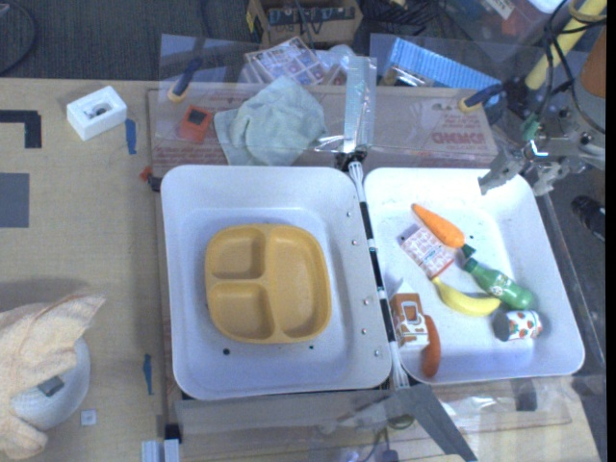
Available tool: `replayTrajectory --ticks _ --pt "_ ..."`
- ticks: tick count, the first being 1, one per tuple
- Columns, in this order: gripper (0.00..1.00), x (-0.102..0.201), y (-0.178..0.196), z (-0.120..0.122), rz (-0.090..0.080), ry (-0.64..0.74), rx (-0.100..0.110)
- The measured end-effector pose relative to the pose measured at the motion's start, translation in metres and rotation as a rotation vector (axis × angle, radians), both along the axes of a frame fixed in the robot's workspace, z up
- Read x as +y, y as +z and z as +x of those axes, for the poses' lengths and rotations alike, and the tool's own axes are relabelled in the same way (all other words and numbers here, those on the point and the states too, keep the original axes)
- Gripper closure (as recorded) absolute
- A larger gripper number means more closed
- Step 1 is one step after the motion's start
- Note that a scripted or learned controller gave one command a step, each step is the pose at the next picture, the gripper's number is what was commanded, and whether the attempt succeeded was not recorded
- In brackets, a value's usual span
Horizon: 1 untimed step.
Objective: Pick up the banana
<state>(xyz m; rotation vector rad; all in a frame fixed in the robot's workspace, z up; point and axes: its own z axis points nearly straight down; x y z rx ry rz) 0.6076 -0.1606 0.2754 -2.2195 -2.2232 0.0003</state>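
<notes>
The gripper (527, 166) hangs over the upper right corner of the right bin (558, 349), gripping nothing; whether its jaws are apart or closed, I cannot tell. The banana (466, 300) lies well below and to its left on the bin floor, between a patterned packet (425, 249) and a green bottle (497, 281), with a carrot (439, 223) above it.

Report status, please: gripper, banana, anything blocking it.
Two-finger gripper above right bin's far corner, holding nothing. Yellow curved banana lying in right white bin, untouched. Green plastic bottle touching its right end; orange carrot nearby.
</notes>
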Motion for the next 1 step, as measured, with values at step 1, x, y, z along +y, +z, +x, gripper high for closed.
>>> replayTrajectory --ticks 1 --pt "0.00 0.0203 -0.0919 -0.0695 -0.001 0.136 -0.001"
